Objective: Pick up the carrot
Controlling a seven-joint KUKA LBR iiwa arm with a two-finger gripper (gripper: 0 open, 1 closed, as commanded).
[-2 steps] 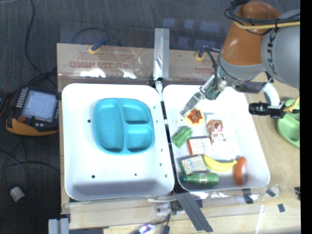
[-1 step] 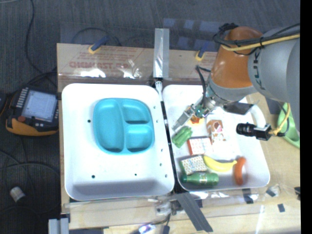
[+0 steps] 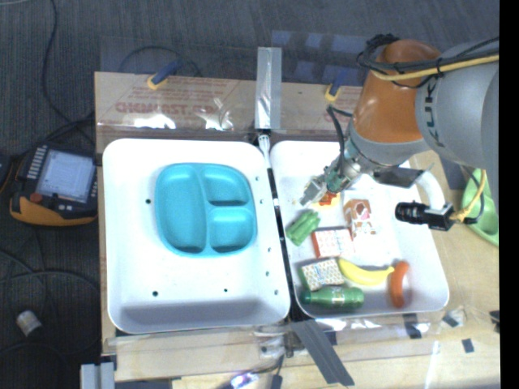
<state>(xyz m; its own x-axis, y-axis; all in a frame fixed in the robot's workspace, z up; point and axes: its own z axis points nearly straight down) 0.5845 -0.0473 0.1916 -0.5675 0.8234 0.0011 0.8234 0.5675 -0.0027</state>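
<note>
The carrot (image 3: 398, 284), a short orange piece, lies at the front right of the right bin (image 3: 430, 241), just right of a yellow banana (image 3: 365, 273). My gripper (image 3: 323, 190) hangs low over the back left part of that bin, well away from the carrot, up and to its left. Its two grey fingers (image 3: 311, 192) stand apart, and I see nothing held between them. A small orange scrap (image 3: 327, 202) lies just under the fingertips. The orange-banded wrist (image 3: 389, 96) rises behind.
Also in the right bin are a green pickle-like piece (image 3: 302, 227), a red and white box (image 3: 330, 240), a pink and white pack (image 3: 359, 217), a checked packet (image 3: 322, 274) and a green bottle (image 3: 334, 298). The left bin (image 3: 130, 298) holds a teal divided plate (image 3: 207, 207).
</note>
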